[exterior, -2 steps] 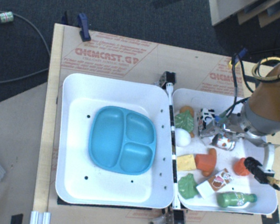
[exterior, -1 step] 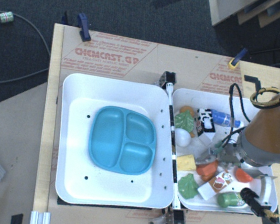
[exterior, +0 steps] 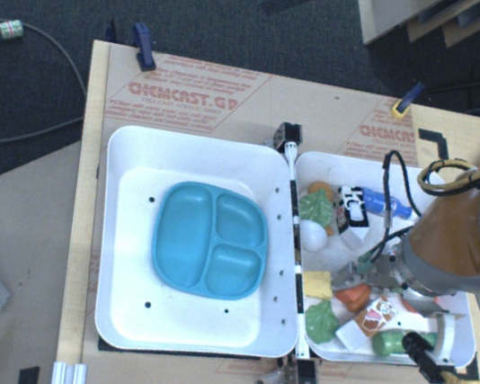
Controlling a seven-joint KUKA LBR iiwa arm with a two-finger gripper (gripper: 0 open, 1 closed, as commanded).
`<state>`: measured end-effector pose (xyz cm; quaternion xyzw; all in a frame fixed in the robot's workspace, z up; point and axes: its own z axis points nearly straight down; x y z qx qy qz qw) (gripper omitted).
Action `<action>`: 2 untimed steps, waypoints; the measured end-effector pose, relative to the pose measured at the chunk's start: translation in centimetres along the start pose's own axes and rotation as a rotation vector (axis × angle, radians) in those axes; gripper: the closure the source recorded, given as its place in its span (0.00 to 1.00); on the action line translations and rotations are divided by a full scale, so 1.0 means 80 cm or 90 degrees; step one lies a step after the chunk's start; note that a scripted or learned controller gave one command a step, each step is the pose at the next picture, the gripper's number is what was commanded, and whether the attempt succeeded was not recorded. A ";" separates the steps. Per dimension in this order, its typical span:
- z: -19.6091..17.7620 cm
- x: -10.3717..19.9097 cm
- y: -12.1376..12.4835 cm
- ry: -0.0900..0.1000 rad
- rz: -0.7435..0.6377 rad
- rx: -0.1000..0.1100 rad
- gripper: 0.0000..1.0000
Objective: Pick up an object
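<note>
We see 2 white bins side by side. The left bin (exterior: pixel 127 213) holds a blue sectioned tray (exterior: pixel 211 239) lying flat near its middle. The right bin (exterior: pixel 335 168) is crowded with small objects — a green piece (exterior: pixel 317 207), a white ball (exterior: pixel 312 235), a blue marker (exterior: pixel 384 202), an orange-red piece (exterior: pixel 352 296). The gripper (exterior: pixel 370 277) sits low among them, just beside the orange-red piece; we cannot tell how its fingers stand.

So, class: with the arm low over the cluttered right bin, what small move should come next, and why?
Probably a short straight descent onto the orange-red piece: the gripper sits just above it in the right bin, with the green piece crowded beside it.
</note>
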<state>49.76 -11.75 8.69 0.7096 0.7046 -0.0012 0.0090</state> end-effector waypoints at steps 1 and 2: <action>-0.012 0.006 0.001 0.006 -0.003 0.001 1.00; -0.123 0.085 0.043 0.010 -0.005 0.007 1.00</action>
